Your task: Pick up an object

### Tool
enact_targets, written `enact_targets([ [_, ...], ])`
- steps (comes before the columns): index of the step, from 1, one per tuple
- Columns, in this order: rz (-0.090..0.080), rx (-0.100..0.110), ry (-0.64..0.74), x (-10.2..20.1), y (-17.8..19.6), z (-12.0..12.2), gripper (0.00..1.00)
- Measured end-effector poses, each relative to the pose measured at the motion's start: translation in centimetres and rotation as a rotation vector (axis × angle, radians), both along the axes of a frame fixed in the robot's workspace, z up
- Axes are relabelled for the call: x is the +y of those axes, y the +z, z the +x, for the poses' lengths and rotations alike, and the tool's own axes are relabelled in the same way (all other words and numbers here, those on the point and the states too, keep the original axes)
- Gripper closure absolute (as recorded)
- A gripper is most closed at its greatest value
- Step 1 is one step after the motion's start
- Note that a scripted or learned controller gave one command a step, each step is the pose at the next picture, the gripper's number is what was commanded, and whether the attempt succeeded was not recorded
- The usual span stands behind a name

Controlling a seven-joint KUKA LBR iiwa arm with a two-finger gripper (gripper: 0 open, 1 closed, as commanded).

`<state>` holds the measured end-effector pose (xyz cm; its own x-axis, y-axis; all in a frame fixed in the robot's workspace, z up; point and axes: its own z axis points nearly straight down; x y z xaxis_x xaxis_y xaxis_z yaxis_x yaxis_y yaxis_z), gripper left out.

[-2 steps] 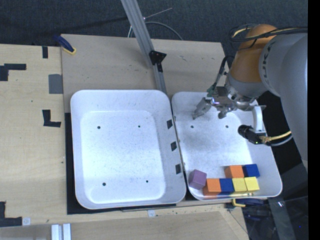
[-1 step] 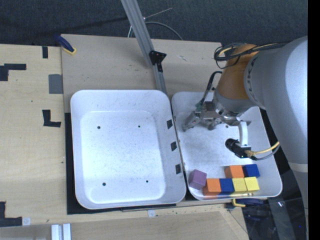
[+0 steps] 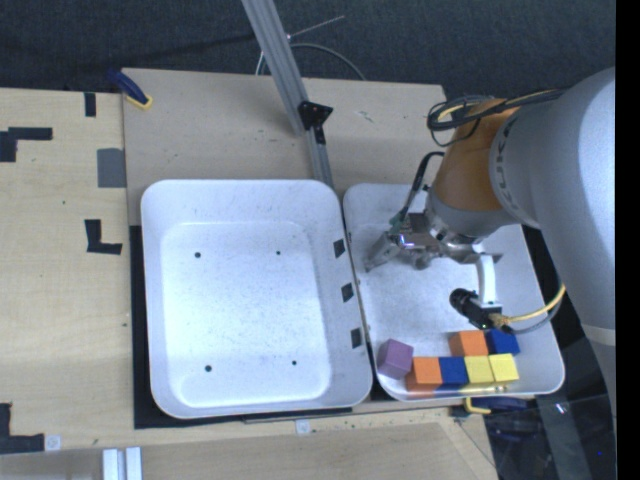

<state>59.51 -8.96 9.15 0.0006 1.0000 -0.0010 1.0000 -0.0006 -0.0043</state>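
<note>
Since blocks crowd right bin's (image 3: 548, 373) near rim, likely targets there: orange block (image 3: 427, 370), blue block (image 3: 453, 369), yellow blocks (image 3: 491, 369) in touching row; second orange (image 3: 467, 344) and blue (image 3: 503, 343) just behind; purple block (image 3: 397, 357) slightly apart at left. Judged light, rigid, smooth-sided; purple offers free opposite faces to pinch. Farther back, gripper (image 3: 400, 248) low over bare bin floor, well apart from blocks, nothing visibly held; finger spread cannot tell. Left bin (image 3: 160, 208) beside.

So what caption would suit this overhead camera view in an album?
Robot arm's claw poised in the right bin, above the coloured blocks clustered along its near edge.
</note>
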Motion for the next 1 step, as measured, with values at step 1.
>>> enact_targets([
  [1,0.003,-0.010,0.006,5.25,10.52,-1.80,0.00],
])
